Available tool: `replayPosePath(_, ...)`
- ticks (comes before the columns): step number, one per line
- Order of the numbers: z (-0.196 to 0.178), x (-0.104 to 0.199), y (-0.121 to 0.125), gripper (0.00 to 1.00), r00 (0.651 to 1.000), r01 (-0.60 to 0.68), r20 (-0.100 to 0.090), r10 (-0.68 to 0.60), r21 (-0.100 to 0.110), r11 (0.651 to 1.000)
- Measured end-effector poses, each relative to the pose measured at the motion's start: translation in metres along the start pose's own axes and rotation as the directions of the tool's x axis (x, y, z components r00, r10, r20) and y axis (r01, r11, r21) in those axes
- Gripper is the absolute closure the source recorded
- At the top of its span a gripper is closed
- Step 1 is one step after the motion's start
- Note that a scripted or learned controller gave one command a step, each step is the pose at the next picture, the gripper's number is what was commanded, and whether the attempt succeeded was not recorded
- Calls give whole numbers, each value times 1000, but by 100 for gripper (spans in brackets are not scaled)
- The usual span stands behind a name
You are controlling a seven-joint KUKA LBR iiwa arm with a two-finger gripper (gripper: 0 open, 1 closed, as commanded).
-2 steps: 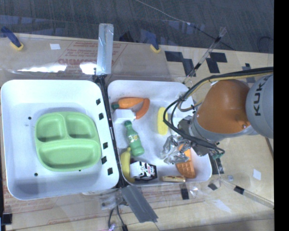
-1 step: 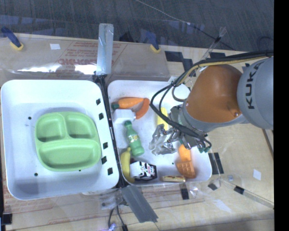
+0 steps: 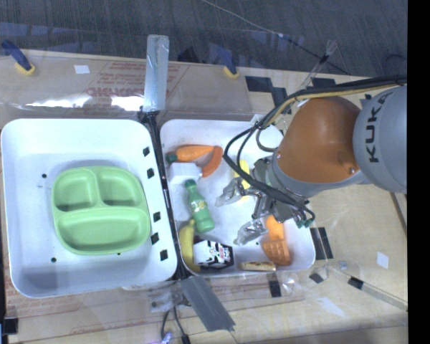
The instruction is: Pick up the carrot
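The carrot (image 3: 193, 153), orange with a small green top at its left end, lies flat near the far left corner of the right bin (image 3: 201, 129). A second orange piece (image 3: 213, 163) leans against its right end. My gripper (image 3: 241, 212) hangs over the middle of the right bin, below and to the right of the carrot and apart from it. Its two metal fingers (image 3: 231, 192) are spread open, with only white bin floor between them.
Also in the right bin are a green bottle (image 3: 199, 206), a banana (image 3: 187, 244), a black-and-white item (image 3: 215, 254), an orange block (image 3: 276, 244) and a tan stick (image 3: 258, 266). The left bin (image 3: 21, 149) holds a green divided plate (image 3: 99, 210).
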State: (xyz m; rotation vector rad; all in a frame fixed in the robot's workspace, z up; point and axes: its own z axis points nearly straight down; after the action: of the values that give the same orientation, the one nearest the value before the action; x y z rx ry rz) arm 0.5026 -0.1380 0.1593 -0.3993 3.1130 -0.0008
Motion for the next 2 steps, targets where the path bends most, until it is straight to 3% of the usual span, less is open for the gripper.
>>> replayPosePath(1,67,13,-67,0,992,-130,-3,130,0,992)
replayPosePath(2,67,37,-63,0,986,-169,-1,169,-1,986)
